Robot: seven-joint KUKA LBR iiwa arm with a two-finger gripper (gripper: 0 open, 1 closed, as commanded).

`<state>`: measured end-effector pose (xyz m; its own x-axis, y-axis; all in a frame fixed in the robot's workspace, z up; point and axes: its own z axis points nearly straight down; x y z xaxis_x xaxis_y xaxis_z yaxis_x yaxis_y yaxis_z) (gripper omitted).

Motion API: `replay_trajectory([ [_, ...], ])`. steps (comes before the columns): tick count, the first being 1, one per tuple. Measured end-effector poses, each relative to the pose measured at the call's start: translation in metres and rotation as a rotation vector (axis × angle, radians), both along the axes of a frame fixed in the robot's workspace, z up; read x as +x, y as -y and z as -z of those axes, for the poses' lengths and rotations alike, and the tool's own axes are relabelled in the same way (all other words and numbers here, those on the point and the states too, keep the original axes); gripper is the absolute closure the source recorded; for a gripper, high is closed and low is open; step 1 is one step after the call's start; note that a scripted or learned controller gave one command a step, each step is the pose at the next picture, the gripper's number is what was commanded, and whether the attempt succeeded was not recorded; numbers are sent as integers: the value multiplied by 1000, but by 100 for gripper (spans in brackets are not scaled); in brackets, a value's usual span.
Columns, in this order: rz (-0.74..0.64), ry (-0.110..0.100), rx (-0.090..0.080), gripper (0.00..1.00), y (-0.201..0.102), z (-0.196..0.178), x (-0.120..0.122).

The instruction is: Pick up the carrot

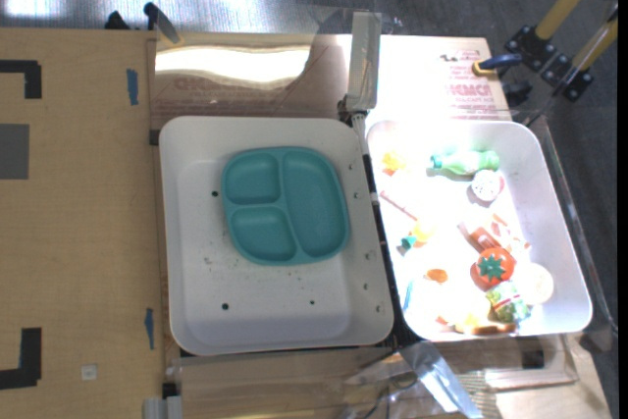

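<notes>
Two white bins are seen side by side from above. A teal divided plate (285, 204) is set in the middle of the left bin (186, 240). Small toy foods are scattered in the right bin (549, 201). A small orange piece, seemingly the carrot (435, 276), is found toward that bin's near edge, left of a red tomato (494, 266). The gripper's state cannot be told.

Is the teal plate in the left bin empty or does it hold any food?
Empty. The teal plate shows all three compartments bare; the toy food lies in the right bin.
</notes>
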<state>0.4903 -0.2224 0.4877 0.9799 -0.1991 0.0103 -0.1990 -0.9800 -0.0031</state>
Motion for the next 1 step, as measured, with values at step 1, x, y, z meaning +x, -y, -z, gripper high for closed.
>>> replay_trajectory([
  [1, -5, -6, 8, 0, -2, 4, 62],
])
